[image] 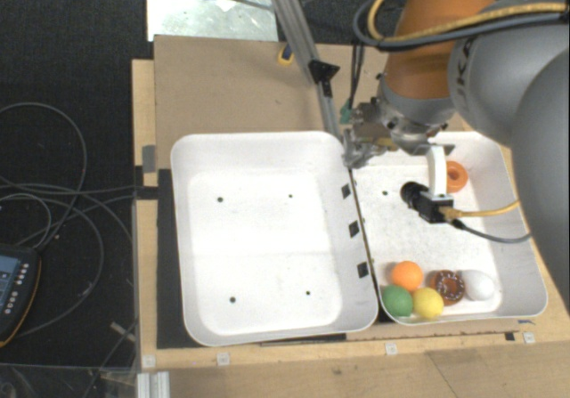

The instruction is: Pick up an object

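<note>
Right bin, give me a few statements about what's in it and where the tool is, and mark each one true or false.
1. The green ball and the yellow ball lie side by side at the near edge of the right bin. True.
2. The green ball lies in the left bin. False: it lies in the right bin.
3. The orange ring lies apart from the balls, toward the far end. True.
4. The tool is over the balls. False: it is at the bin's far corner, by the divide between the bins.
5. The white ball lies next to the green ball. False: it is beside the chocolate doughnut.
</note>
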